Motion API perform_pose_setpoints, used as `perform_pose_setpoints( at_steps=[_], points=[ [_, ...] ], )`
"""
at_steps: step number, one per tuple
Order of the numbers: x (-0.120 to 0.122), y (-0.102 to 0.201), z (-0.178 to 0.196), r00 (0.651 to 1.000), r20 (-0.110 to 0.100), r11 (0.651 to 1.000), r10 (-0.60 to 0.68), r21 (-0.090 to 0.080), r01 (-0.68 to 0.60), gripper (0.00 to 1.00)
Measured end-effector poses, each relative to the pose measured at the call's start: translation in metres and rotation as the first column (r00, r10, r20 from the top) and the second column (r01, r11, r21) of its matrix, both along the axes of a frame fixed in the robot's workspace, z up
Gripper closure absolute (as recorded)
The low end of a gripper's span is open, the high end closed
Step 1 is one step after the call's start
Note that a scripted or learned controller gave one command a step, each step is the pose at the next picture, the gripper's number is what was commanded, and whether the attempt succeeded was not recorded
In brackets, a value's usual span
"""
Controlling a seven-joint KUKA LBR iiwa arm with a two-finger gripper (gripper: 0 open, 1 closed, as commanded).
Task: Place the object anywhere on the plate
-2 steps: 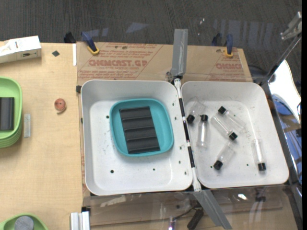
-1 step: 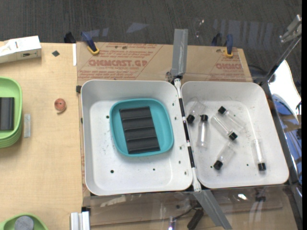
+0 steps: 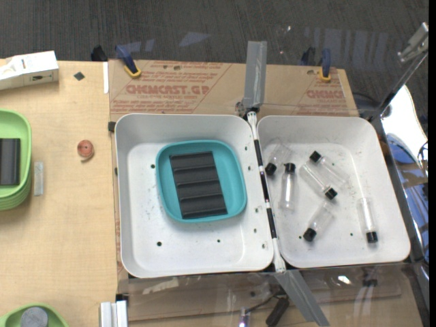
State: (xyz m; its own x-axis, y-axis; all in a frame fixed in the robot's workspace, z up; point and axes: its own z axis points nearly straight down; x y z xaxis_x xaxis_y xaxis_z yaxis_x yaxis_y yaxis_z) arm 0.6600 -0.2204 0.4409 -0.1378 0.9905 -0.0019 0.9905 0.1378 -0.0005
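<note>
You have the teal plate sitting in the left bin, a little left of the frame's centre, with a black ribbed block lying on it. The things to be moved are the clear vials with black caps, and all of them lie loose in the right bin, apart from the plate and across the seam where the two bins meet. One vial lies nearly upright in the picture just right of that seam, with a separate black cap beside it. Another vial slants through the middle of the bin, a third lies below it, and a fourth rests near the bin's right wall.

You cannot tell whether the hand is open or closed, nor how it stands relative to the vials.

Both bins rest on a printed cardboard sheet on the surface. At the left edge of the frame you see a stack of green trays.
</note>
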Motion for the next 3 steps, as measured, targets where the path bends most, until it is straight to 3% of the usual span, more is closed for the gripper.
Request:
perform_pose_setpoints(
  at_steps=[1,3],
  points=[
    [0.0002,-0.0001,-0.0005,0.991,-0.001,0.991,0.131,0.001,-0.131,0.0],
    [-0.0003,-0.0014,0.0001,0.855,0.0,0.855,0.518,0.002,-0.518,0.0]
  ],
)
